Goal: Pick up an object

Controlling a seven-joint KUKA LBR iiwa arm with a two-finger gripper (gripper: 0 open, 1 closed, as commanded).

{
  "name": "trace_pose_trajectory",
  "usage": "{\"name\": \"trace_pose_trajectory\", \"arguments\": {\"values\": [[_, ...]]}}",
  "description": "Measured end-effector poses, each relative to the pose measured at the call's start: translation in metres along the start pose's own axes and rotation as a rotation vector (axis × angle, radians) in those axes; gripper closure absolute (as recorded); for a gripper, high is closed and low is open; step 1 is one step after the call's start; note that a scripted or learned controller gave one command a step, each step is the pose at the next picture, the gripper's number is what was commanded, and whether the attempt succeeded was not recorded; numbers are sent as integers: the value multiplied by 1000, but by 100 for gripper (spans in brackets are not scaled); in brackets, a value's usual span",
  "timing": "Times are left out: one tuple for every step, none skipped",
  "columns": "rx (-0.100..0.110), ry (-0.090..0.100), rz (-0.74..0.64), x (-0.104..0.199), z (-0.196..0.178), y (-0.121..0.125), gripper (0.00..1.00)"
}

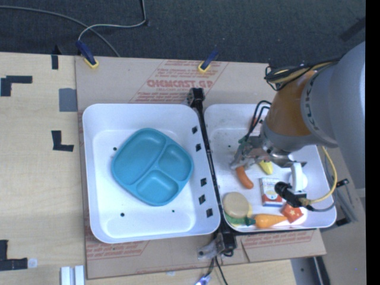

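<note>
My gripper (244,157) hangs low in the right bin (222,123), its metal fingers just above an orange-red sausage-shaped toy (244,177). Nothing shows between the fingers. A small yellow piece (265,167) lies just right of the gripper. Along the bin's front edge sit a tan round bun (236,204), a green piece (238,221), an orange carrot (269,221) and a red piece (293,213). A small white and red box (270,192) lies right of the sausage.
The left bin (98,123) holds a blue divided plate (153,166). A black divider with clips (202,153) runs between the bins. The arm's grey body and orange band cover the right bin's far right side.
</note>
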State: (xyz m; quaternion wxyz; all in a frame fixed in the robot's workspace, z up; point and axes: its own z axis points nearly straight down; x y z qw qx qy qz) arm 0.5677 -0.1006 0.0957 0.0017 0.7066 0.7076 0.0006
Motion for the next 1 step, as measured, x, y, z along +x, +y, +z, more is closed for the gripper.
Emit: {"name": "trace_pose_trajectory", "arguments": {"values": [[3,2,-1,63,-89,29,100]]}}
